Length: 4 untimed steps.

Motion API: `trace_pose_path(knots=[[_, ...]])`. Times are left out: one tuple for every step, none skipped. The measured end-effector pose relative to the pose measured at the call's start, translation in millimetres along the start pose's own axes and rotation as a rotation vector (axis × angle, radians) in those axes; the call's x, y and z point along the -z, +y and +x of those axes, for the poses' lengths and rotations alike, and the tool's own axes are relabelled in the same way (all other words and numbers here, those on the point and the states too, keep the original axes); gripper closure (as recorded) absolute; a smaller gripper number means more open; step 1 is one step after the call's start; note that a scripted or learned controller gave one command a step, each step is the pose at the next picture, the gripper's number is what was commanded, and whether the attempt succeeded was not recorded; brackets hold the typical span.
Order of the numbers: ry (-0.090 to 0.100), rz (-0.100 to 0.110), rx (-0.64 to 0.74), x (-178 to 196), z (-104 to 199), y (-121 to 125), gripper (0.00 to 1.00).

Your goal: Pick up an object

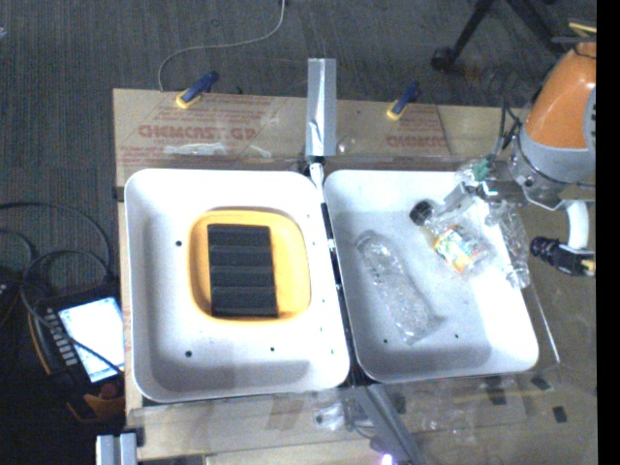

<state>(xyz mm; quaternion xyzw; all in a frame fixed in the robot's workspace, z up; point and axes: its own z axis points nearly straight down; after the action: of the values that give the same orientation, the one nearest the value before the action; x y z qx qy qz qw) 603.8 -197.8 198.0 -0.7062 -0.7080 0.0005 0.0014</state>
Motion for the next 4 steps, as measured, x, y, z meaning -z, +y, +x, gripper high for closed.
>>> trace_pose_path(knots=[[-0.004, -0.007, 0.368, -89, -15, 11, 0.00], [-0.018, -0.042, 0.399, -93, -24, 0, 0.00], [-0.025, -0.044, 0.472, -93, -25, -11, 0.00], [-0.024, -0.049, 0.473, -83, -24, -9, 1.00]])
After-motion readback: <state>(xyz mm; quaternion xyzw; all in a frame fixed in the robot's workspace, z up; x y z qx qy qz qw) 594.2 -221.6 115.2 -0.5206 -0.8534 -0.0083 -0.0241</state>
